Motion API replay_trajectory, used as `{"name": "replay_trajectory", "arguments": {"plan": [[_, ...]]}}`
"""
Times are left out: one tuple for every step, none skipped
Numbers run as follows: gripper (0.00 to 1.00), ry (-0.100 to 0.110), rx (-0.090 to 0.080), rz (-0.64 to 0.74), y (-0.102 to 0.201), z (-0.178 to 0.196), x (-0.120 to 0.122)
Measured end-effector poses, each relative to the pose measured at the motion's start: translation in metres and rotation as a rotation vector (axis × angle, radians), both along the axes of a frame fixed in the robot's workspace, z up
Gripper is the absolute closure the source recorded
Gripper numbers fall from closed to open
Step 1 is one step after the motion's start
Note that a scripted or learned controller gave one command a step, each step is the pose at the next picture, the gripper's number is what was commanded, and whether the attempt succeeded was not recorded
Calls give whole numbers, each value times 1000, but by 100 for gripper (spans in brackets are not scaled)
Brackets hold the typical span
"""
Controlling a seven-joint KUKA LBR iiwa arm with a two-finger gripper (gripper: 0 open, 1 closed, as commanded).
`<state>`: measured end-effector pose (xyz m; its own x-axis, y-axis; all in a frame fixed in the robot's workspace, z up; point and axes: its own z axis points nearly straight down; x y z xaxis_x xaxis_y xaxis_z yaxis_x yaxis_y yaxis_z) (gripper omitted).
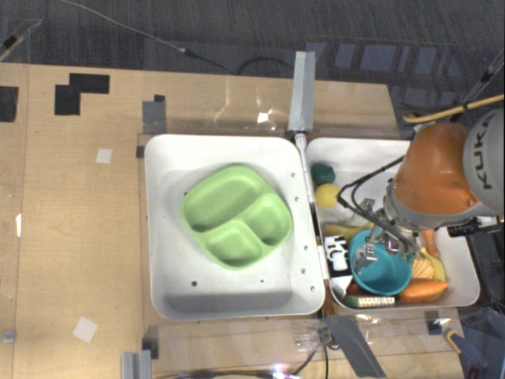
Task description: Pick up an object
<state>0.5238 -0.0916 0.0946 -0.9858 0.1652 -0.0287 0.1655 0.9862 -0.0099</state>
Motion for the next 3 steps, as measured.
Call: {"name": "replay_trajectory", "arguments": {"plan": [[0,-19,1,11,-1,1,-8],[0,-32,-2,34,1,2,-13],[0,-44,-2,-86,-1,5,-18]]}}
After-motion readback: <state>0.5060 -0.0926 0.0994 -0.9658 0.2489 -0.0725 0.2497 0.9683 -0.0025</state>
